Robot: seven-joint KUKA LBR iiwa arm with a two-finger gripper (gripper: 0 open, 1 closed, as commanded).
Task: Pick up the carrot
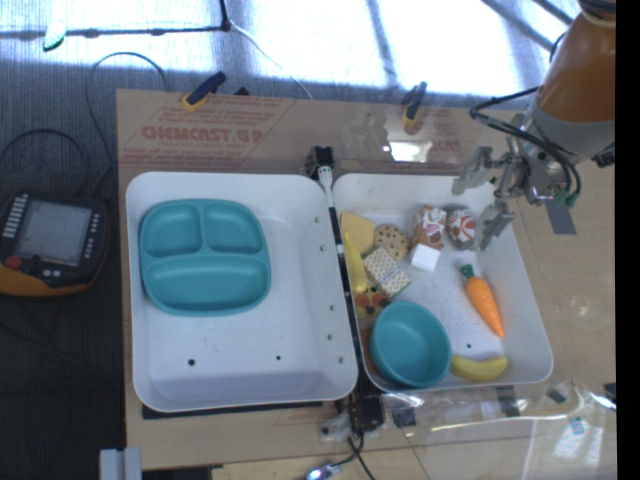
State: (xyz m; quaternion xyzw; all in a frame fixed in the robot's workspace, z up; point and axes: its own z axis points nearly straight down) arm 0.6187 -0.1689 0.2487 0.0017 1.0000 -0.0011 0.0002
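Two shallow white bins sit side by side on the bench (200, 133). The left bin (160, 358) carries a teal divided plate (204, 255) and nothing relevant to the task. Off the bench, further left, a teach pendant (50, 240) lies on the dark floor.

The right bin (525, 353) holds the clutter. Reading across it: a yellow wedge of toy cheese (357, 232) near the dividing wall, a cookie (391, 239), a patterned block (387, 272), a small white cube (425, 258), and two round patterned items (446, 225) toward the far wall. A teal bowl (409, 343) occupies the near corner, with a banana (478, 368) just beside it along the near wall.

The carrot (484, 303) lies flat on the bin floor toward the right side, green top pointing to the far wall, apart from the bowl and clear of the banana. It has not been lifted.

The end effector (487, 200) hangs above the far right part of this bin, fingers spread apart with nothing between them. It stands near the carrot's green end but short of it, and appears raised above the bin floor.

Assessment: the task is at approach stage. No grasp has been made. Remaining, in my judgement, are alignment over the carrot, descent, closure and lift.
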